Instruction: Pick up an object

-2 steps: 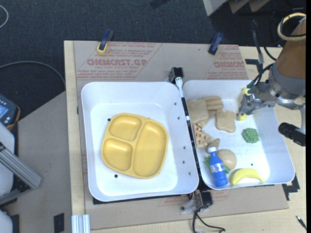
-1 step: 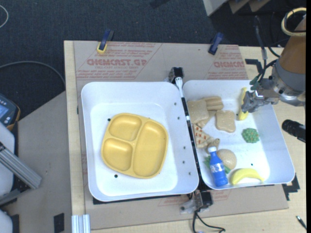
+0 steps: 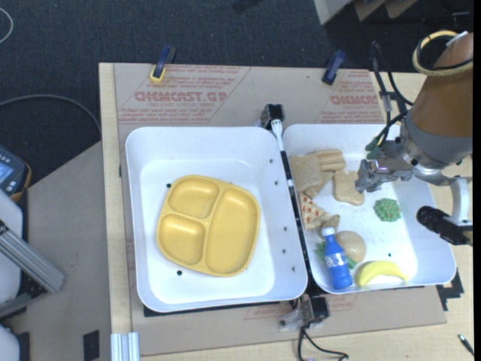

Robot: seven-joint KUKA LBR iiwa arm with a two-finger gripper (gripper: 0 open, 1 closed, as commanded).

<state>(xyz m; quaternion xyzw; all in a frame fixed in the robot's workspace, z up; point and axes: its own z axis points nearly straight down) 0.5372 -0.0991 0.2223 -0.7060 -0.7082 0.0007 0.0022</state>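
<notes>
Here we see the gripper (image 3: 373, 173) low over the right bin (image 3: 436, 265), just above a beige cookie-like piece (image 3: 347, 189) (a green broccoli (image 3: 388, 209) lies near it); we cannot tell its state. In the left bin (image 3: 143, 201) rests a yellow divided plate (image 3: 208, 225).

A single fixed camera looked down on the bench (image 3: 225, 89) from above, at a slant and from moderate range. Both white bins fell fully within view, the left bin (image 3: 143, 201) and the right bin (image 3: 428, 239) side by side, with dark floor beyond the bench's far edge. The arm (image 3: 447, 104) entered from the right.
</notes>
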